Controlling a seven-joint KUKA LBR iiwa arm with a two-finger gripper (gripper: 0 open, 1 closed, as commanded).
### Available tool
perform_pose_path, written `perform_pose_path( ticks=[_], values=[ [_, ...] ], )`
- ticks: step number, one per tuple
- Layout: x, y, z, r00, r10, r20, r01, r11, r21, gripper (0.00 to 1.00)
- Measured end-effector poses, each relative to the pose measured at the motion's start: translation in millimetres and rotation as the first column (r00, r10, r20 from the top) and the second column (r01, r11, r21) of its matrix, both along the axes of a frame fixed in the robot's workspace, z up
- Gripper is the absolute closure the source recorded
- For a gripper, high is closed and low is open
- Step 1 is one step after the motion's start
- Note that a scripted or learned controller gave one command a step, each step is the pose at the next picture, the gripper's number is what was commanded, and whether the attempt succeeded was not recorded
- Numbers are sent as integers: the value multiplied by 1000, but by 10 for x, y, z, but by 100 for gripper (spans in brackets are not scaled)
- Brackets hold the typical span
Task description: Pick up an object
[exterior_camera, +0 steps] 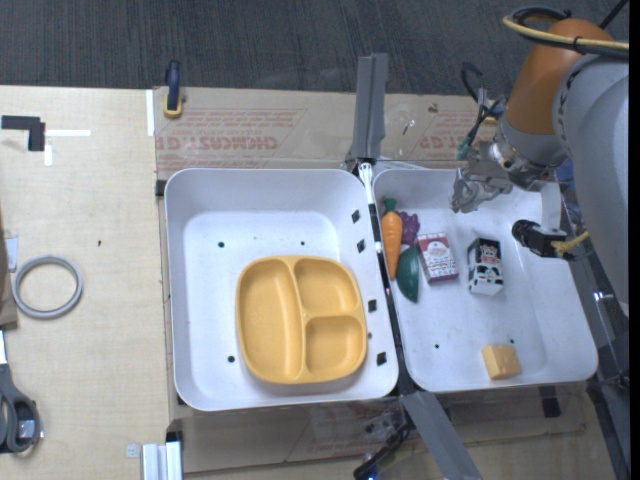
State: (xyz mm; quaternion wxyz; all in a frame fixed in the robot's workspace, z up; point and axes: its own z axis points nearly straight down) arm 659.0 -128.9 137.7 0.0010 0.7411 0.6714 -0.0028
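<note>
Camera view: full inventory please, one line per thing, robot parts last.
Bins: 2, white, side by side on the bench.
Divided plate: 1, yellow, three compartments, in the left bin.
Toy carrot: 1, orange, right bin by its left wall.
Green toy vegetable: 1, dark green, just below the carrot.
Small red box: 1, red and white, right bin, middle.
Small carton: 1, black and white, right of the red box.
Tan block: 1, right bin, near corner.
Tape roll: 1, grey, bench at left.
Scissors: 1, bench's lower left.
Clamp: 1, blue and yellow, bench's far edge.
Gripper: 1, grey, above the right bin's far end.
</note>
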Motion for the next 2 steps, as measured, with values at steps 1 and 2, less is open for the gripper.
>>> perform_pose_path(
  ticks=[1, 2],
  values=[
    [-2, -2, -2, 1000, -1, -1, 1, 1000, 0, 0],
    [-779, -590, -467, 1000, -4, 0, 4, 1000, 4, 0]
  ],
)
